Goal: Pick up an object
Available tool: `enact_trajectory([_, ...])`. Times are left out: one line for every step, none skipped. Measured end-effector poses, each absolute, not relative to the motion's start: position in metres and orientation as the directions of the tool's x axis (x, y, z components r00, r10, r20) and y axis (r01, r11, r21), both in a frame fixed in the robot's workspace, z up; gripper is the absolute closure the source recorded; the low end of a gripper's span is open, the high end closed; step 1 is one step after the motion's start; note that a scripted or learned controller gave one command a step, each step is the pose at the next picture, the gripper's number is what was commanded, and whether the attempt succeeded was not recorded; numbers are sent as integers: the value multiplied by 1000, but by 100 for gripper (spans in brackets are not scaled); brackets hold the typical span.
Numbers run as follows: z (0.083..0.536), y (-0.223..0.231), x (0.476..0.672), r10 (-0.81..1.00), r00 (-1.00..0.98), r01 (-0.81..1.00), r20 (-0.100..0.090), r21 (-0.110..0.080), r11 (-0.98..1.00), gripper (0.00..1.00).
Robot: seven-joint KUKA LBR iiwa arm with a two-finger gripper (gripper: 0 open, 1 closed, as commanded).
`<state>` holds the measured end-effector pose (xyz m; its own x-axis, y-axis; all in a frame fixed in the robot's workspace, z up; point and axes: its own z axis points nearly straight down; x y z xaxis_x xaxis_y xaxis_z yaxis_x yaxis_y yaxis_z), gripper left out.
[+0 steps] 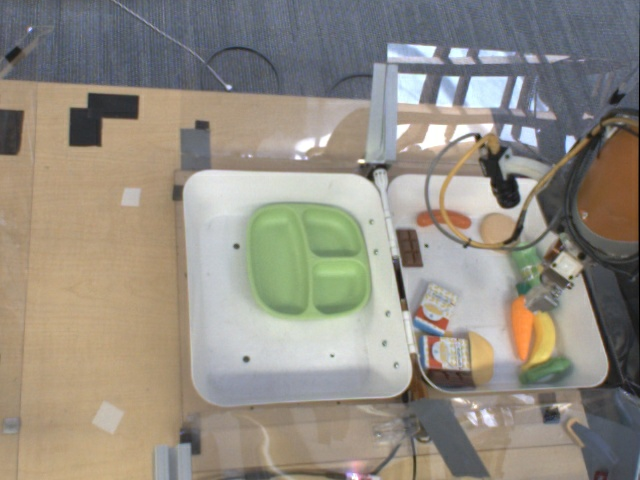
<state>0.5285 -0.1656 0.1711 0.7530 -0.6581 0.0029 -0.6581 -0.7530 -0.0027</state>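
Carrot [521, 330] lying in right bin [598, 368], gripper [545, 286] low above it.
Orange carrot rests against banana [542, 336] and a green vegetable [545, 370] at its 5 o'clock; the gripper sits at the carrot's 1 o'clock, just beside a green bottle [526, 260]. Finger state: cannot tell, cables and wrist mask them. Risk: crowded cluster, so a descent could nudge the banana or pinch two items, giving a slipped grasp.

Bright even light; window glare upper right; sharp.
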Motion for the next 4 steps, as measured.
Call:
enact_trajectory([220,-108,525,-778,628,-778,3,-6,-628,100])
enact_trajectory([90,-182,522,-641,767,-641,10,-5,-767,100])
enact_trajectory([128,-199,524,-410,912,-410,4,-1,-912,100])
enact_trajectory([163,-205,515,-198,980,-198,4,0,-980,100])
